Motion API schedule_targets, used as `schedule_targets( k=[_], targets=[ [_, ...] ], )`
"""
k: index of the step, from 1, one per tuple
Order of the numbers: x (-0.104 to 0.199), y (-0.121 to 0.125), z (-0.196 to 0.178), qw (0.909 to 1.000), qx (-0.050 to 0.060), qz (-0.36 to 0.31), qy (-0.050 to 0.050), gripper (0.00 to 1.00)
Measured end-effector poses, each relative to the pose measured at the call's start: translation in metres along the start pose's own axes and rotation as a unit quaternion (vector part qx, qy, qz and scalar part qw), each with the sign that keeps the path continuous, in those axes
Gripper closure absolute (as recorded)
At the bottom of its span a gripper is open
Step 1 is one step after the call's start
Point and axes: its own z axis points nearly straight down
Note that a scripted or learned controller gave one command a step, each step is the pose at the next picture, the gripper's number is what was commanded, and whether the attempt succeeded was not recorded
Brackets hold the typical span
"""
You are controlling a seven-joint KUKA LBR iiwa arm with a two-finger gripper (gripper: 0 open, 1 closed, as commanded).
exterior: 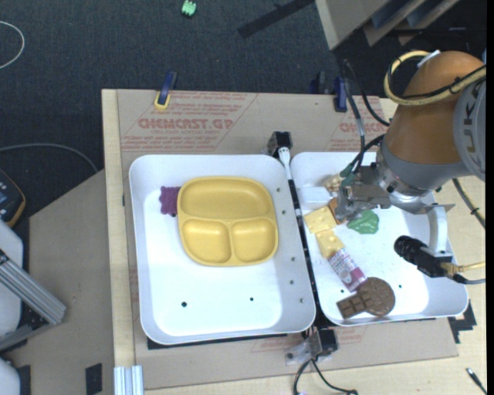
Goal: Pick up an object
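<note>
Your claw (349,202) is low in the right bin (432,305); finger state unclear. Green object (363,224) just beside it, yellow blocks (320,221) just left.

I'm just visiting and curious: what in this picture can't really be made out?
- Gripper: in the camera view the arm's wrist covers most of it, so its state is unclear.
- Purple object: the yellow divided tray hides part of it.
- Green object: partly under the arm.
- Small green item on the floor: too small to identify.
</note>
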Motion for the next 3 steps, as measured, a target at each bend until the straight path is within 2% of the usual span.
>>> schedule_targets(
  k=[1, 2, 3],
  targets=[
    [0.053, 0.017, 0.014, 1.0, -0.001, 0.0, -0.001, 1.0],
    [0.108, 0.023, 0.003, 1.0, -0.002, -0.001, 0.0, 1.0],
    [0.119, 0.017, 0.02, 1.0, 0.002, 0.002, -0.001, 1.0]
  ],
)
